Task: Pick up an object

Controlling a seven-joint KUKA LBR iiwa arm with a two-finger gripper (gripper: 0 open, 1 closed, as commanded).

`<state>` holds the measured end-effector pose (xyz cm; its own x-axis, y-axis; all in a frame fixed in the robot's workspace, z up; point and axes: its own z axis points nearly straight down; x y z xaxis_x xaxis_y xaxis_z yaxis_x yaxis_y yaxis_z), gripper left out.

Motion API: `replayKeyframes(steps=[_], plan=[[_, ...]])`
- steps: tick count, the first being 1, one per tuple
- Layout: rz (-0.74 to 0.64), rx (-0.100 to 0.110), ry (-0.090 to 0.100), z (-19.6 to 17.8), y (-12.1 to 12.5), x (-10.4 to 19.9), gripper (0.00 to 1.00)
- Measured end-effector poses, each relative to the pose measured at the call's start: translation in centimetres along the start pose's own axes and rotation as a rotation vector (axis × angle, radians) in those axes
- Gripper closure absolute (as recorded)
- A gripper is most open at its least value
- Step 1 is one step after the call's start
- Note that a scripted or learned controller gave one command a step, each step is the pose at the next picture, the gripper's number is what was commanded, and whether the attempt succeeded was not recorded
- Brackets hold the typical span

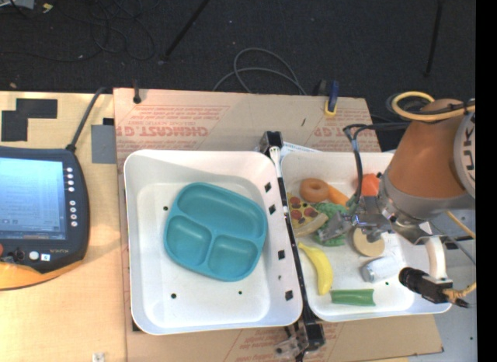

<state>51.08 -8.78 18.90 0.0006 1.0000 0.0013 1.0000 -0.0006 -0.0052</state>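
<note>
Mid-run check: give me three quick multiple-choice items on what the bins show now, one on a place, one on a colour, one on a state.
1. Where does the teal divided plate lie?
A. left bin
B. right bin
C. on the cardboard

2. What colour is the banana?
A. red
B. yellow
C. blue

3. Where is the gripper?
A. over the left bin
B. off the bench
C. low among the toy food in the right bin

Answers: 1 A, it sits alone there. 2 B, plainly yellow. 3 C, beside the doughnut and pizza slice.

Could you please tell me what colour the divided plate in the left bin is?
The divided plate is teal, seen clearly in the camera view.
</note>
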Motion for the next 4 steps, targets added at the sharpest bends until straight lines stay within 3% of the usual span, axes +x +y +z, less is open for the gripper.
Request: replayKeyframes(steps=[1, 2, 3, 4], plan=[[0.000, 0.009, 0.002, 7.4, -3.9, 0.8, 0.00], [-0.007, -0.020, 0.002, -12.5, -3.3, 7.1, 0.00], [0.009, 0.010, -0.003, -0.1, -3.9, -1.3, 0.00], [-0.001, -0.006, -0.002, 10.5, 0.1, -0.5, 0.00]])
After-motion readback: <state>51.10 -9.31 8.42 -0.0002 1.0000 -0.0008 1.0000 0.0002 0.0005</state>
